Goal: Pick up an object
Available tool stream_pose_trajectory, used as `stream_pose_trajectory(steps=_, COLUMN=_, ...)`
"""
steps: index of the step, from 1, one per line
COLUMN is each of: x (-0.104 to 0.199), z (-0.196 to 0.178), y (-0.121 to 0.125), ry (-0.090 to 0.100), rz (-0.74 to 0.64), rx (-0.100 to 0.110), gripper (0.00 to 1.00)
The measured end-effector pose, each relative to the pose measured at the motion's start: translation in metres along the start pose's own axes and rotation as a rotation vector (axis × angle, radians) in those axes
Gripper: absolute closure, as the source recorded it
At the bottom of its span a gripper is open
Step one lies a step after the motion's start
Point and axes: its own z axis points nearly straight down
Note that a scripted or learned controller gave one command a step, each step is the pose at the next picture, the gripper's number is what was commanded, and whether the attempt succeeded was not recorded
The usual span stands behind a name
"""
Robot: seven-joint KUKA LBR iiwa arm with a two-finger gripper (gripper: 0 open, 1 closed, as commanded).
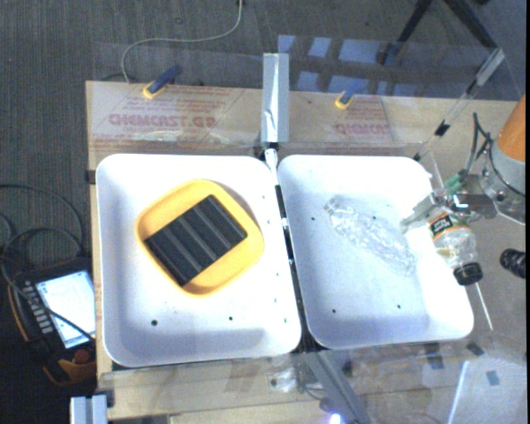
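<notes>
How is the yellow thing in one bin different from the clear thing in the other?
The yellow object is opaque, bright, with a dark ribbed panel on top; the clear plastic item is see-through and crumpled-looking. The yellow object is wider and rounded; the clear plastic item is slimmer and longer. The yellow object lies in the left bin, the clear one in the right bin. Both lie flat and slantwise.

Yellow dish (163, 219), black ribbed insert (198, 238)

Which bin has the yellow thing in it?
The left bin holds the yellow object, which has a black ribbed top. The right bin holds a clear crumpled plastic bottle instead, with the gripper at its right edge.
</notes>
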Motion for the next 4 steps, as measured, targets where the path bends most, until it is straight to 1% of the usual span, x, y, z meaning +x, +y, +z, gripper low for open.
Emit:
stream_pose_trajectory(steps=1, x=0.103, z=0.059, y=0.047, ry=-0.001, rz=0.017, rx=0.0, gripper=0.0)
stream_pose_trajectory(steps=2, x=0.06, z=0.131, y=0.087, ry=-0.006, rz=-0.069, rx=-0.02, gripper=0.0)
stream_pose_trajectory(steps=3, x=0.038, z=0.137, y=0.11, ry=-0.006, rz=-0.102, rx=-0.03, gripper=0.0)
stream_pose_trajectory(steps=4, x=0.039, z=0.137, y=0.131, ry=-0.009, rz=-0.149, rx=-0.023, gripper=0.0)
